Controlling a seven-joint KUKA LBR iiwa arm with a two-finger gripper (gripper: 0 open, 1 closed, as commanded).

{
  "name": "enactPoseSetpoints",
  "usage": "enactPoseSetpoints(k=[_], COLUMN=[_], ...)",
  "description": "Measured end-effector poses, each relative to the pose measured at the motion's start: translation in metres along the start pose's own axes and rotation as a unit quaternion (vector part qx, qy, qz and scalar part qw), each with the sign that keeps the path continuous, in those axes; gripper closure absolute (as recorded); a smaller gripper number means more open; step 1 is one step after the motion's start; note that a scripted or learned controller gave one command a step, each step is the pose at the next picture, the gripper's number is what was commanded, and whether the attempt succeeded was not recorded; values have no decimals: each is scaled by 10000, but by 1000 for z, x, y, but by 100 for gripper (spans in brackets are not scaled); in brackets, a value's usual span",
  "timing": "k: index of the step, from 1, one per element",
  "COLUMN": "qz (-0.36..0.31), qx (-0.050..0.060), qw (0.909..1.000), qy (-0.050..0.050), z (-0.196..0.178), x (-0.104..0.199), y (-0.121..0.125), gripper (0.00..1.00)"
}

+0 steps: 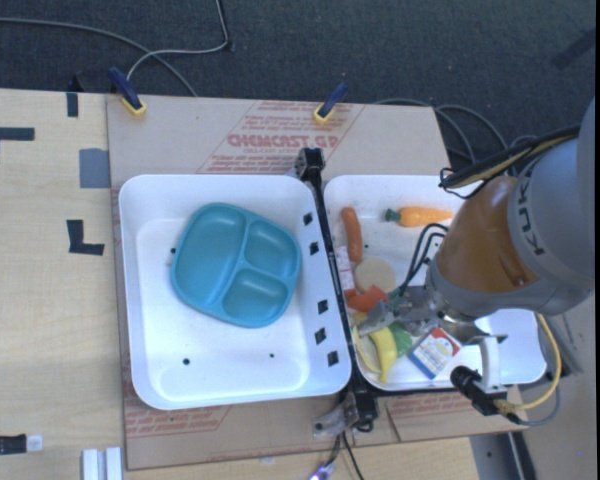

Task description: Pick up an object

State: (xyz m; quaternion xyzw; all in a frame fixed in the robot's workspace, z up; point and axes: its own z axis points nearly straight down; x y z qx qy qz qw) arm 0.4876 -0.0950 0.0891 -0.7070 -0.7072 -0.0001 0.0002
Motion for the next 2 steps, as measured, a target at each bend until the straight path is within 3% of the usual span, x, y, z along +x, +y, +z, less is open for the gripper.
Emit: enactPoseSetpoints(k=[1, 2], qz=[6, -10], qx=[6, 4], qw=[10000, 10000], qy=[-4, 1], z=[-9, -95], x=[-1, 63], y=[0, 10], gripper=[100, 100])
